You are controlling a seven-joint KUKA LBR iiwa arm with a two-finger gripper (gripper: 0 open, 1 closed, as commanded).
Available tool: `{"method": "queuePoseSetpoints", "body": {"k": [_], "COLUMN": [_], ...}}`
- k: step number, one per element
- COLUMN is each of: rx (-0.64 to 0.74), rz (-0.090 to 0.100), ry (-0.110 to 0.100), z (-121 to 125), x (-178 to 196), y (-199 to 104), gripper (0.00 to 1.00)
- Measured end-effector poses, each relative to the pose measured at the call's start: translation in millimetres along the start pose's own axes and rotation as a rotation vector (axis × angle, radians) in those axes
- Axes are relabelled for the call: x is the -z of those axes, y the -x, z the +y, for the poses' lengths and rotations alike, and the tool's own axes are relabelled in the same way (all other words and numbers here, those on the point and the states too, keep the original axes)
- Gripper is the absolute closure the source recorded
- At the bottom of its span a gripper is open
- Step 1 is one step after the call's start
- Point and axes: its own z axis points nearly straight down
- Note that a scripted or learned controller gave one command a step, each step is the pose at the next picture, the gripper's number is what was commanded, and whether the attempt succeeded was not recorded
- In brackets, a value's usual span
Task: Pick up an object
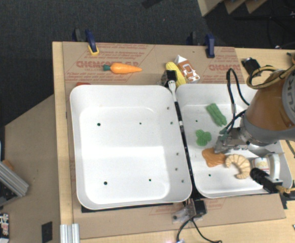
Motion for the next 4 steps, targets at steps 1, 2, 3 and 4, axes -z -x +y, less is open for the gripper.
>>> {"method": "queuePoseSetpoints", "body": {"k": [1, 2, 3, 4], "rx": [0.000, -0.001, 0.000, -0.003], "rz": [-0.002, -0.003, -0.003, -0.005], "ry": [0.003, -0.006, -0.004, 0.004], "z": [1, 16, 42, -36], "x": [11, -2, -3, 203], "y": [0, 3, 10, 27], "gripper": [1.00, 1.00, 1.00, 1.00]}}
